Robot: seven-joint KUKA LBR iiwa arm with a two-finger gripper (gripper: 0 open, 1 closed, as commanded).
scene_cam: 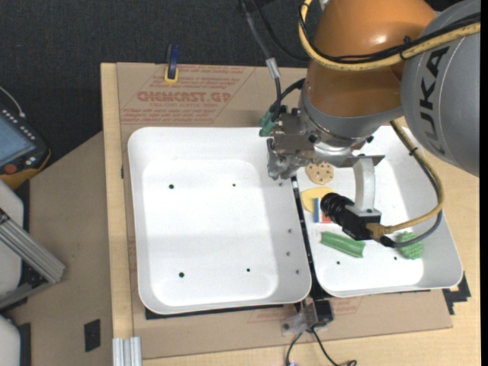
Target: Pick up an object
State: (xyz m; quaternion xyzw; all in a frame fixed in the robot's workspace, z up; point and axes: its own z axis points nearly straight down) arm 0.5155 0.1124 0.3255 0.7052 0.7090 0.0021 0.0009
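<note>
A green stick [341, 244] lies flat in the right bin [366, 280], near its front.

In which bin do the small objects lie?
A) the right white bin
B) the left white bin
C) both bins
A: the long green plastic piece and the round tan disc with holes lie in the right white bin.

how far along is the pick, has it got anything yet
Done: the arm is over the right bin, gripper low near its left wall. In hand: nothing visible between the fingers. Left: the grasp and lift; the green stick, tan disc and yellow piece lie on the bin floor.
</note>
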